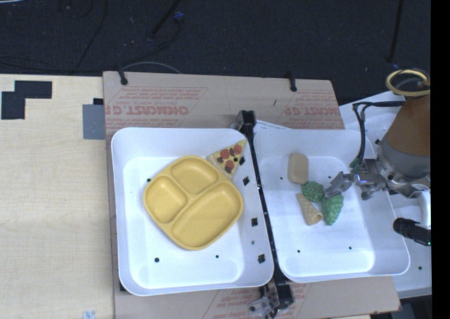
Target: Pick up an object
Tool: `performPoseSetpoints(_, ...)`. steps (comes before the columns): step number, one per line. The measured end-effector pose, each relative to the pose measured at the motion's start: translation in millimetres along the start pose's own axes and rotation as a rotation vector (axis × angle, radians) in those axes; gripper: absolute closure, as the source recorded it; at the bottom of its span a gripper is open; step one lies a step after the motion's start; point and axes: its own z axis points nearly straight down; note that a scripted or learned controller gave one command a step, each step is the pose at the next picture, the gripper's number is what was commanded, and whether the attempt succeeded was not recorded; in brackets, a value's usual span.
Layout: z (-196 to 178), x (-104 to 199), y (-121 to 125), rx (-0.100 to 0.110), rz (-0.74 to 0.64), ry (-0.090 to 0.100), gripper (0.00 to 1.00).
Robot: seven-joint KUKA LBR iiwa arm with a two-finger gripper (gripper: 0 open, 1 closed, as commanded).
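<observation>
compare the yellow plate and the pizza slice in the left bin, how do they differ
The plate is plain yellow and split into three compartments; the pizza slice is a pale wedge dotted with red and dark toppings. The plate is far larger, filling the middle of the left bin, while the slice is small and lies against the plate's upper right rim, pointing towards the bin's corner. Both rest flat in the same bin.

My arm (411, 128) runs off the right edge; most of it is cut away. Jaws too small and dark to tell if open or closed, or touching the green piece (332, 206). Green piece hides part of the cone (310, 210). Plate (194, 202) hides the pizza slice's (229, 157) wide end. Cardboard lettering (151, 109) is upside down, hard to read.
</observation>
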Motion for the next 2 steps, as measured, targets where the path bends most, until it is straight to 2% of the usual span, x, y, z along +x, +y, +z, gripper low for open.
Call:
performPoseSetpoints(1,53.9,1.1,-0.8,0.001,0.000,0.001,0.00)
performPoseSetpoints(2,41.1,0.0,-0.5,-0.002,0.002,0.000,1.00)
